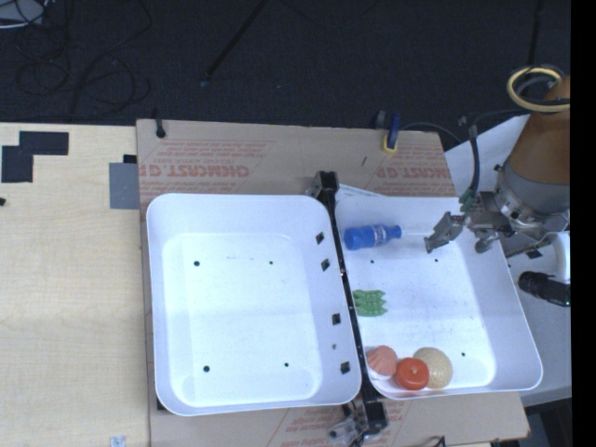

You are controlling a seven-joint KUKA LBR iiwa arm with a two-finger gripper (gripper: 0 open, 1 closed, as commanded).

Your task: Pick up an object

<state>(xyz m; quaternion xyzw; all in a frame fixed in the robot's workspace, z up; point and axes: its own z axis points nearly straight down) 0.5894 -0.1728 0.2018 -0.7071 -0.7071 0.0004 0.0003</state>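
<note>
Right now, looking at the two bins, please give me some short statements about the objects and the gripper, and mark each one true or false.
1. The blue bottle lies on its side in the right bin. True.
2. The green object sits in the left bin. False: it is in the right bin, near the divider.
3. The gripper holds the blue bottle. False: it is apart from the bottle, to the bottle's right in the camera view.
4. The red round object lies in the near corner of the right bin, between a pinkish object and a beige one. True.
</note>
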